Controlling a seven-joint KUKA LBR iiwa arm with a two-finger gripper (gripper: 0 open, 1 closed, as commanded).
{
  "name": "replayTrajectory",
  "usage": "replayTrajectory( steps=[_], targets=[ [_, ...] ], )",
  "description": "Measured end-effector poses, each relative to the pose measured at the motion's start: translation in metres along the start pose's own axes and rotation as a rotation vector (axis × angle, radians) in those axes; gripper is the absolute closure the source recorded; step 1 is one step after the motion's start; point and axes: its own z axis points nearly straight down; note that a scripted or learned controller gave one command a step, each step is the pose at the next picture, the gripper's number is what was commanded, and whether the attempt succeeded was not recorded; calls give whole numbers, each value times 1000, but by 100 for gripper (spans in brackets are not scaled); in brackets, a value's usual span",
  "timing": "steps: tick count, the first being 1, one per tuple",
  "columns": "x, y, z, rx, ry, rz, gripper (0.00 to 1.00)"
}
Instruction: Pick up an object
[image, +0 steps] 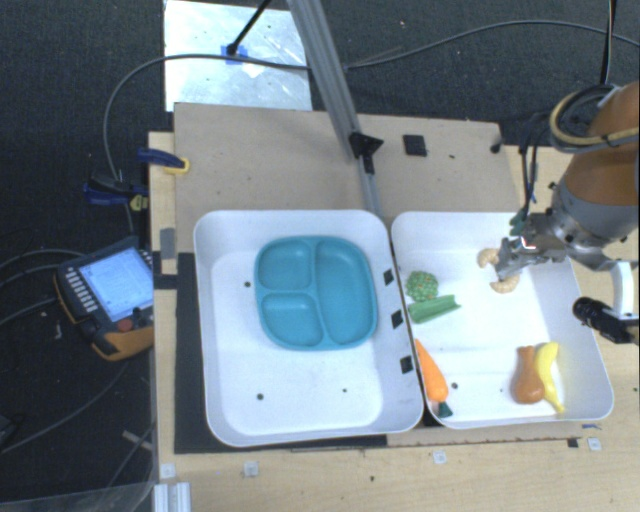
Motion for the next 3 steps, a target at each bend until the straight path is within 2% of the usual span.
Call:
replayTrajectory(
  steps=[2,3],
  targets=[
    [117,-22,4,0,2,-2,100],
    [171,-22,-10,-2,2,-2,100]
  ],
)
